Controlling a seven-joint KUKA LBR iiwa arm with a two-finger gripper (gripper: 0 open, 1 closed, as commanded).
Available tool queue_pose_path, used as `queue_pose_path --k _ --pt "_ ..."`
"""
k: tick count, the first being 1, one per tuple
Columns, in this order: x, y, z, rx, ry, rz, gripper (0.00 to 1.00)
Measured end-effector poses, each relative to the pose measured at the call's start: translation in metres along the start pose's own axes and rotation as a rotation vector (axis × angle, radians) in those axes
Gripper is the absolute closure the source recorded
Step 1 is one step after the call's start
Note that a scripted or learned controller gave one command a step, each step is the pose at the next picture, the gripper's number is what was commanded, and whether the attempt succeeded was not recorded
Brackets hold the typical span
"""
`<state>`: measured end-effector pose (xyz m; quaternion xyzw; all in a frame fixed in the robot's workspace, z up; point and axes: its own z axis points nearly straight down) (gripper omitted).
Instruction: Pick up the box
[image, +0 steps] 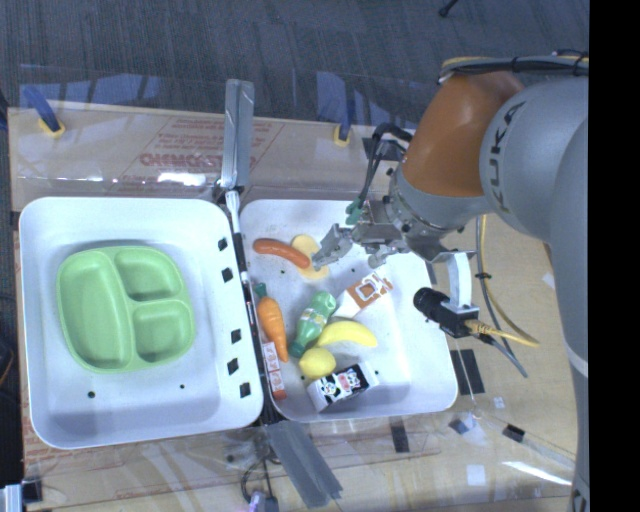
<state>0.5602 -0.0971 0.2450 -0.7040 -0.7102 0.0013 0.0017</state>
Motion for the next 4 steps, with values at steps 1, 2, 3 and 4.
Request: queue_pose_path --k 1,2,3,4 --pt "-0.034 -0.025 0.119 0.0 0.0 0.163 0.0" --pt "-0.034 0.041 0.154 0.0 0.0 0.186 0.0" --pt "-0.01 0.093 0.155 0.016 0.0 0.21 0.0" --pt "0.001 0.024 0.153 -0.001 0.0 0.076 0.0"
